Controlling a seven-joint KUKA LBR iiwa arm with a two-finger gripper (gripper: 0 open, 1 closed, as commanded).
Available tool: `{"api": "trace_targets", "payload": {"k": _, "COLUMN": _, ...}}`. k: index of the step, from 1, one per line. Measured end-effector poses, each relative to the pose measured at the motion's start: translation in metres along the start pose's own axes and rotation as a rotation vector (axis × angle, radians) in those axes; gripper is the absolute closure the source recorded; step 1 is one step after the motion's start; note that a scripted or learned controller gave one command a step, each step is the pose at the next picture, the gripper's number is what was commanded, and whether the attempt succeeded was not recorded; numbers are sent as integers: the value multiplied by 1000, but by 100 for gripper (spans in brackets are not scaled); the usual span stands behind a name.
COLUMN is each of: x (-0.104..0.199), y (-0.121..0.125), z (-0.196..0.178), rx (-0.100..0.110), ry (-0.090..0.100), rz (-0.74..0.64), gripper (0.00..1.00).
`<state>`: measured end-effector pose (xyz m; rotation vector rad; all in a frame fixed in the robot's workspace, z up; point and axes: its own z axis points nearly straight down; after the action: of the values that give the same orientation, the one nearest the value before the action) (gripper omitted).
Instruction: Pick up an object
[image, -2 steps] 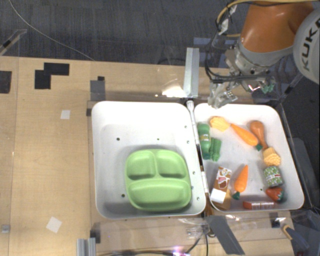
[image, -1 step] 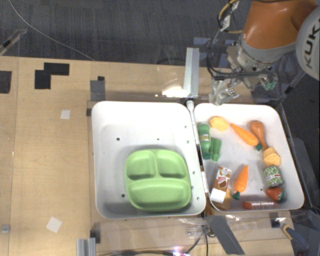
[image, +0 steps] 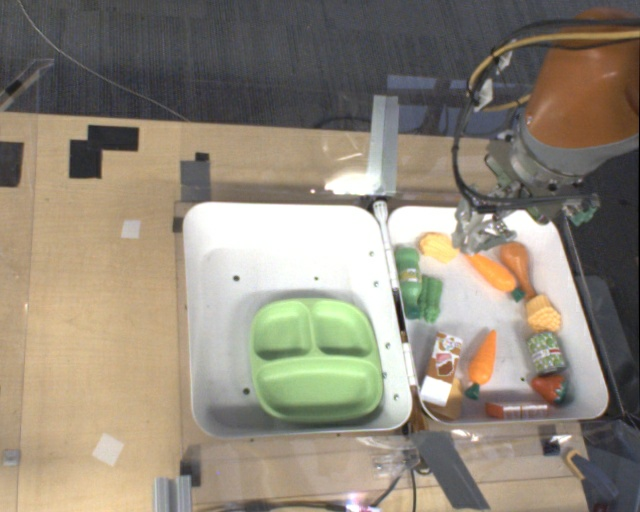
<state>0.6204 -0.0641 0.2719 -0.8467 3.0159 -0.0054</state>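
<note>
one carrot (image: 482, 357), upright, tip toward bin's near edge

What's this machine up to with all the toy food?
A grey and orange robot arm reaches in from the right, its claw hanging low over the right bin, by a yellow toy and an orange carrot. I see nothing in the claw. The left bin holds a green divided plate.

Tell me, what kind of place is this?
Probably a robotics lab test bench: a robot arm reaches over two white bins, one holding a green plate, the other toy food such as a carrot.
</note>
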Motion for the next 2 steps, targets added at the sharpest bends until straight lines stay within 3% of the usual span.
{"api": "trace_targets", "payload": {"k": 2, "x": -7, "y": 1, "z": -27, "rx": 9, "ry": -22, "rz": -4, "gripper": 100}}
